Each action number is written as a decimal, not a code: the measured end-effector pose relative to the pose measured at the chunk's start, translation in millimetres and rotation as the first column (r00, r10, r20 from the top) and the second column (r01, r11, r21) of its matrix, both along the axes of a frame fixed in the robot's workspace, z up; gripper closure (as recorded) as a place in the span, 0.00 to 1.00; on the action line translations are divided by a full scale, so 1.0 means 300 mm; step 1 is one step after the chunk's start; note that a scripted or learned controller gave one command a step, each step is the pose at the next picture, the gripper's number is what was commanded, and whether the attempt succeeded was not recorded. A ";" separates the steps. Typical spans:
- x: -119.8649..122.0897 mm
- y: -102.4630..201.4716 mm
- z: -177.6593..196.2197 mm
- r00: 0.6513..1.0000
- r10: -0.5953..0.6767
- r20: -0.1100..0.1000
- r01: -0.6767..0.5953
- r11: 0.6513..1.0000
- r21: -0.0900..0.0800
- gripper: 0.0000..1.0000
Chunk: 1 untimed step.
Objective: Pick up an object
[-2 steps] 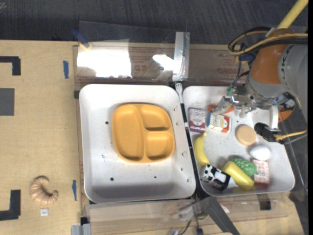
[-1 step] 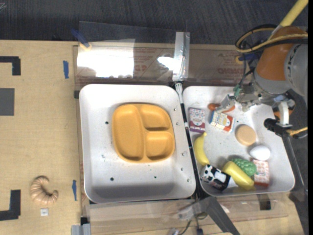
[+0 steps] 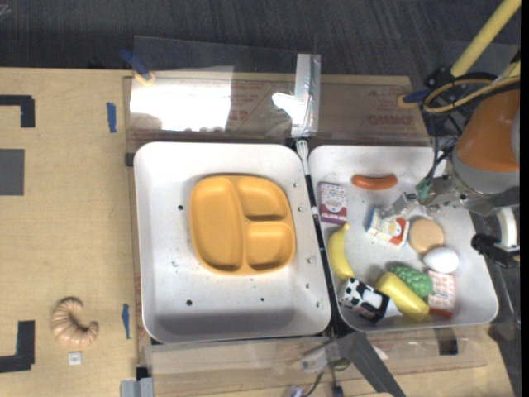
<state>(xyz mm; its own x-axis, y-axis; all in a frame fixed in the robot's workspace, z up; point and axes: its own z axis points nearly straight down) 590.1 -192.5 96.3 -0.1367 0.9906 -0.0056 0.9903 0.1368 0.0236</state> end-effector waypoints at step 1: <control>-0.207 0.047 -0.006 0.993 0.122 0.002 -0.122 0.993 -0.005 0.00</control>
